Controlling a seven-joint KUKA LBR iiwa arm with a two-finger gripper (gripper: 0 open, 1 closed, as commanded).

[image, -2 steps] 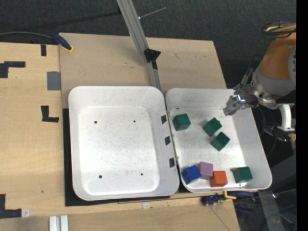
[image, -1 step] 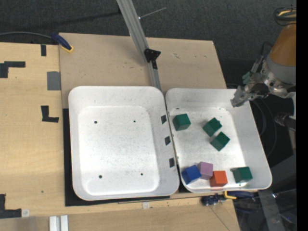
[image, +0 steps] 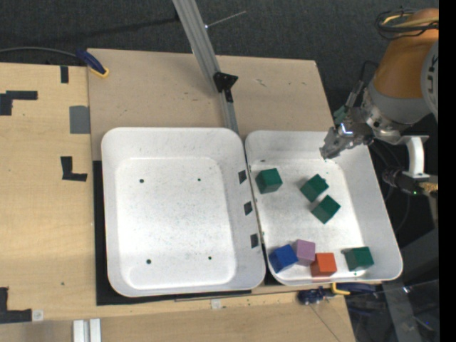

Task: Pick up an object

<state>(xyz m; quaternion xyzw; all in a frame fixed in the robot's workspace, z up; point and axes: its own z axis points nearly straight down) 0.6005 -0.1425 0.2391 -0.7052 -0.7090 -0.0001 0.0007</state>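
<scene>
The right bin [image: 285,148] holds several small blocks. Three green ones lie in its middle: one [image: 268,180] toward the left, one [image: 313,187] and one [image: 326,209] toward the right. Along the near edge sit a blue block [image: 283,256], a purple block [image: 305,251], an orange block [image: 324,263] and another green block [image: 358,258]. My gripper [image: 333,148] hangs over the far right corner of this bin, above and to the right of the nearest green block. Nothing shows between its tips.
The left bin [image: 171,209] lies beside the right one. A slanted metal pole [image: 203,45] runs from the top down to the gap between the bins. A blue and yellow tool [image: 92,61] lies at the bench's far left edge.
</scene>
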